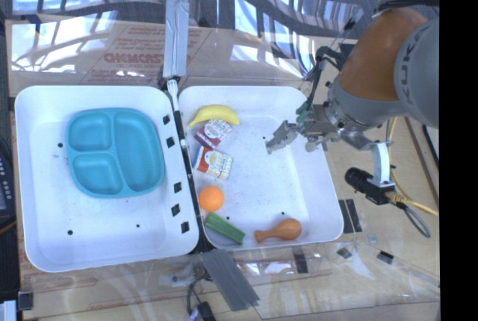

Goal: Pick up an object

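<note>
Camera view from above, at a slant, takes in two shallow white bins sitting side by side on a desk [373, 163]. Left bin [45, 237] holds a light blue divided plate [116, 151] with three compartments, lying flat toward the far left part of the bin. Right bin [314, 185] holds several small things. A yellow banana [214, 116] lies at its far left corner. Just near of the banana sits a small red and white packet [213, 133], and near of that a white carton [214, 163] with a colourful print. An orange [211, 198] rests by the left wall, with a green vegetable [225, 228] lying just near of it. A tan toy drumstick [280, 231] lies along the near wall, well right of the green piece.

The grey arm [388, 73] with its orange band reaches in from the right. Its jaws [280, 138] hang over the far right part of the right bin, above bare white floor, well apart from every object. Whether they are apart or together cannot be told. Nothing shows between them.
</note>
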`<state>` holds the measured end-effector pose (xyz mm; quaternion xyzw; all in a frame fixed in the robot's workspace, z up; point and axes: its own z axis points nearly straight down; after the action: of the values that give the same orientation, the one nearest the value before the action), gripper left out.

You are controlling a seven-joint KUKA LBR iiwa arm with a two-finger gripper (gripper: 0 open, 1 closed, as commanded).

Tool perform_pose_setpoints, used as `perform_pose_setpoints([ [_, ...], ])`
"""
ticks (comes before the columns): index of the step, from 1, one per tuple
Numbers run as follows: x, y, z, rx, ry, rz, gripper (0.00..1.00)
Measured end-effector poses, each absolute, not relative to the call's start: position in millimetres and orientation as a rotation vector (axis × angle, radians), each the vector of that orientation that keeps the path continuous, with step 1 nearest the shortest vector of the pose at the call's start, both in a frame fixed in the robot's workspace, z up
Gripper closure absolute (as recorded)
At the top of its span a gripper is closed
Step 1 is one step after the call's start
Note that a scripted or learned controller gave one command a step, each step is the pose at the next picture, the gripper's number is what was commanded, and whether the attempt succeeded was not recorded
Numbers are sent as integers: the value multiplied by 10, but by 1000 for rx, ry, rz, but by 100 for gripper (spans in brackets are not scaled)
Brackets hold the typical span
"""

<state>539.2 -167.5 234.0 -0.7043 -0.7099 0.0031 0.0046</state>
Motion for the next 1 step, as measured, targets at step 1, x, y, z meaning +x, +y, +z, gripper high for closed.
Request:
perform_pose_setpoints([
  [1, 5724, -1211, 1269, -2098, -2324, 12, 0],
])
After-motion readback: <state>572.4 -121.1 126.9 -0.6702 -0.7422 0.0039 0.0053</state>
